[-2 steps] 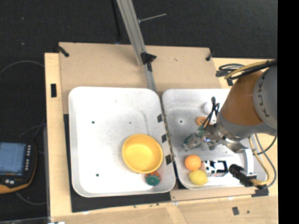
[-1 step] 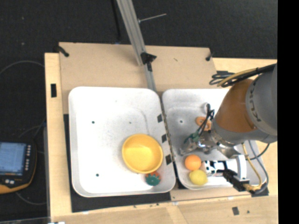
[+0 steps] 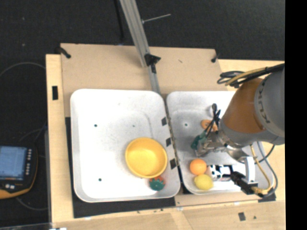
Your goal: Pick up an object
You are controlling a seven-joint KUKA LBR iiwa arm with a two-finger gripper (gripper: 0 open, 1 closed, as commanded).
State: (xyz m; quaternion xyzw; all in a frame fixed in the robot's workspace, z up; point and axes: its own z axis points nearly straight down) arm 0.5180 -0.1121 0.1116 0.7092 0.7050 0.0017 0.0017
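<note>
Grey metal and tangled cable make up the two-finger gripper [image 3: 205,145], which sits low inside the right-hand shallow white plastic bin [image 3: 184,110], reaching in under the arm's broad orange band [image 3: 240,110]. From up here I cannot tell how the gripper is set, or whether anything sits in it; the wrist hides too much. A small dark green piece [image 3: 197,141] shows right at its left side, touching or nearly so, and a small soft orange lump [image 3: 207,124] peeks out just above it.

Just below the gripper lies a smooth round orange ball [image 3: 197,166], and touching that, nearer the bin's front rim, a rounded yellow lemon-shaped object [image 3: 203,182]. Beside those two, to the right, is a small black-and-white patterned object [image 3: 221,171], partly under the arm's cables.

Across the dividing rims, the left-hand shallow white bin [image 3: 96,114] has a speckled, scuffed floor. In its lower right corner sits a glossy round yellow plastic bowl [image 3: 146,157], upright and open. Against the bowl's lower edge is a small teal-green and red object [image 3: 157,183], too small to make out.

A slanted grey aluminium rail [image 3: 136,30] crosses the tan board bench [image 3: 105,61] above the bins.
</note>
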